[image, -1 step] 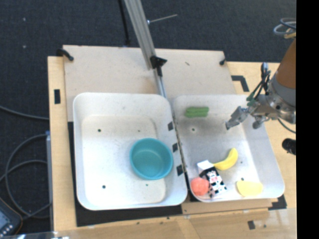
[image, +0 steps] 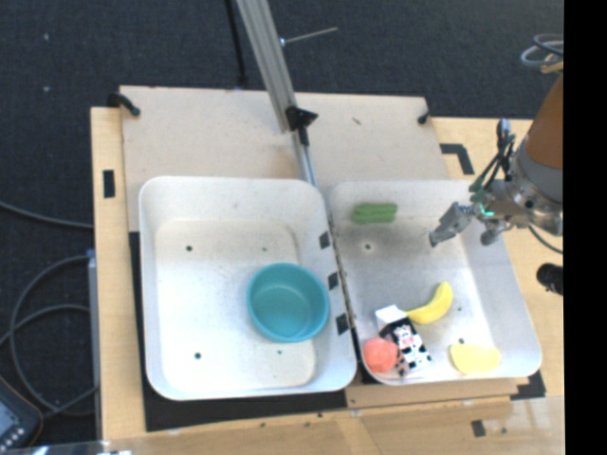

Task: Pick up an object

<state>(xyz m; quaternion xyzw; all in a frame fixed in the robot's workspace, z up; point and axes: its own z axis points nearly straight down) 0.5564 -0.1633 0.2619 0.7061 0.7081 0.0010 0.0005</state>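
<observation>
My claw (image: 467, 224) hovers over the right bin (image: 517, 301), fingers spread, gripping nothing; green block (image: 374, 213) beside it, dark carpet (image: 114, 27) beyond the bench.

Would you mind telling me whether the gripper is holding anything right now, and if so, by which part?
Nothing is held. The gripper hangs above a bare patch of the right bin, apart from the green object and the banana.

Smooth plastic teal bowl (image: 287, 300); matt, speckled white bins (image: 171, 226).
</observation>
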